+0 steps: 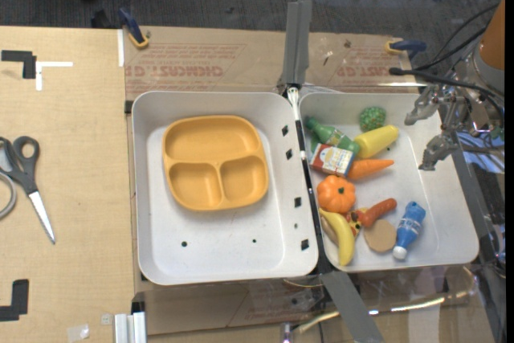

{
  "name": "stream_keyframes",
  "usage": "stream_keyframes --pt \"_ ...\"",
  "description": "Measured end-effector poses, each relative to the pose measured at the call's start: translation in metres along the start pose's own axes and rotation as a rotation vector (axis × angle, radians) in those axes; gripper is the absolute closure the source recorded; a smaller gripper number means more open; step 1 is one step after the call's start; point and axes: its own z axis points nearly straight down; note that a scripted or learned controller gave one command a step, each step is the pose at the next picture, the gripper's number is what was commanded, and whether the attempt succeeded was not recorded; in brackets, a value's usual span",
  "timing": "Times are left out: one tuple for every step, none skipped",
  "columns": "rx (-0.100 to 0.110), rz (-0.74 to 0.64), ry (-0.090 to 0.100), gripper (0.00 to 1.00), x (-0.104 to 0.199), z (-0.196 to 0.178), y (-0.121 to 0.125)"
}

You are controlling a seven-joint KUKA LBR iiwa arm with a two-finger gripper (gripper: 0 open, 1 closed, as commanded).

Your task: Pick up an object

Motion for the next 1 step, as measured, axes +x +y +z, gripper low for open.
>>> stream_keyframes --pt "-0.001 0.068 0.001 0.00 0.0030 0.1355 0.0276"
